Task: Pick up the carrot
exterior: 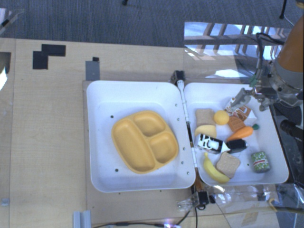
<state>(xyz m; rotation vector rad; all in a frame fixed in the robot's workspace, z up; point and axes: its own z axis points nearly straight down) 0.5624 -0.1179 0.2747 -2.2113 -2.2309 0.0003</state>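
The carrot (241, 133) is orange with a small green tip. It lies slanted in the right bin (280, 172), amid other toy food. My gripper (251, 101) hangs over the far part of that bin, a little beyond the carrot and apart from it. Its two grey fingers (239, 97) are spread, with nothing between them, so it is open. The arm's orange band (290, 56) shows at the right edge.
Around the carrot lie a brown cracker (236, 122), a yellow ball (221, 117), a bread slice (205, 115), a black-and-white item (212, 144), a banana (213, 170), toast (228, 164) and a green can (260, 161). A yellow divided plate (145, 140) sits in the left bin (99, 175).
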